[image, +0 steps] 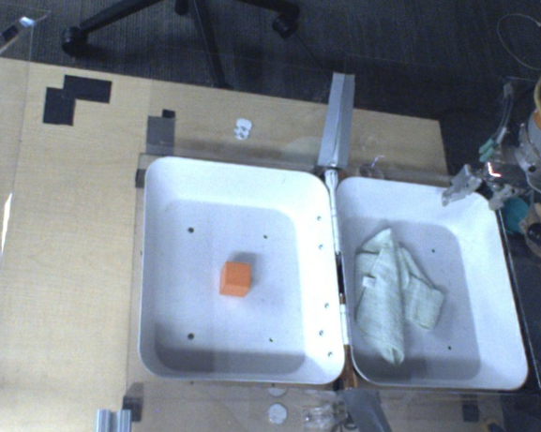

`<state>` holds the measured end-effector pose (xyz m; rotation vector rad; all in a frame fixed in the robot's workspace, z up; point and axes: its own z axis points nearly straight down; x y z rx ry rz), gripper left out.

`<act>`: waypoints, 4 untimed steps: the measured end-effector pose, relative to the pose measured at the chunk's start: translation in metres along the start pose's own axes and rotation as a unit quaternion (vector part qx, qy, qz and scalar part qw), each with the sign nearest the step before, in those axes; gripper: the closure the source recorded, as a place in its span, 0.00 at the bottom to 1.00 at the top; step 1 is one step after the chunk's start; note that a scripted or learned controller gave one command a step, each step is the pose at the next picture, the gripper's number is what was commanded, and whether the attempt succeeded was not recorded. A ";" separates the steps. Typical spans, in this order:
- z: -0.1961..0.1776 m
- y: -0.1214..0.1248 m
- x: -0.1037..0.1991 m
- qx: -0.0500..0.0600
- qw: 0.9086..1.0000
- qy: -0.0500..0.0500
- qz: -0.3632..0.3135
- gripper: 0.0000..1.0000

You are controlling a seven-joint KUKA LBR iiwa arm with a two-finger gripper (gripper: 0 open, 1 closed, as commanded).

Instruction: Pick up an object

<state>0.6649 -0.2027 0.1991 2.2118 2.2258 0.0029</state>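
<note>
The worktop [71, 240] carries two shallow white bins side by side. The left bin [174, 192] holds one small orange cube [236, 279], sitting flat near the middle of the floor, well apart from every wall. The right bin [498, 306] holds a crumpled pale cloth [393, 296], lying lengthwise across its floor.

The arm sits at the far right edge, outside the bins, and the tool [476, 181] hangs just past the right bin's upper right corner — whether it is clenched or released I cannot tell, the parts there are too small and cluttered to read.

The step in hand looks like the approach, with nothing yet picked. The cloth is the nearer target and forgiving: come straight down on a raised fold near its middle and pinch. The cube wants more care — centre over it, square to its faces, since an off-centre close would likely nudge it aside.
</note>
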 end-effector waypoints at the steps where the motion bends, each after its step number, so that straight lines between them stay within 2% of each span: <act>1: 0.041 -0.004 0.013 0.000 0.997 0.000 -0.080 0.00; 2: 0.109 -0.039 0.082 -0.004 0.992 0.000 -0.123 0.00; 3: 0.096 -0.036 0.083 -0.008 0.992 -0.001 -0.124 1.00; 4: 0.003 -0.008 0.113 -0.001 0.995 0.000 -0.102 1.00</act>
